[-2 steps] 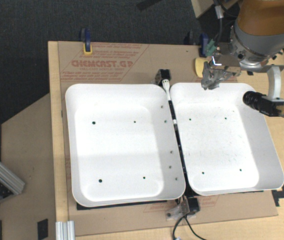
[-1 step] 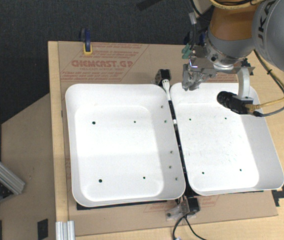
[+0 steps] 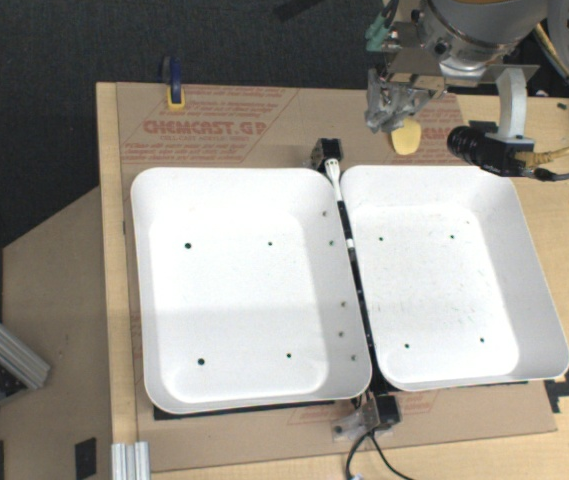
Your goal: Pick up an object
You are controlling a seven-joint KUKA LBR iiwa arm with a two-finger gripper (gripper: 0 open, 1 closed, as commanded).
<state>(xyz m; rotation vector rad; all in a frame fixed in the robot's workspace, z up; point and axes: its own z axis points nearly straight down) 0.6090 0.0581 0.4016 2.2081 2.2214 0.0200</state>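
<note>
My gripper [image 3: 394, 121] hangs high over the back edge of the bench, just beyond the far left corner of the right bin [image 3: 524, 268]. A small pale yellow object [image 3: 406, 138] pokes out from between the lower ends of its metal fingers [image 3: 379, 114]. The fingers are shut on it, and it is lifted above the cardboard. The left bin [image 3: 164, 268] and the right bin show only bare white floors with a few dark dots.
A black divider strip [image 3: 348, 248] runs between the two bins, with a black clamp [image 3: 325, 152] at its far end. A blue and yellow clamp [image 3: 174, 83] stands at the back left of the cardboard. A black camera-like part [image 3: 484, 148] sticks out beside the wrist.
</note>
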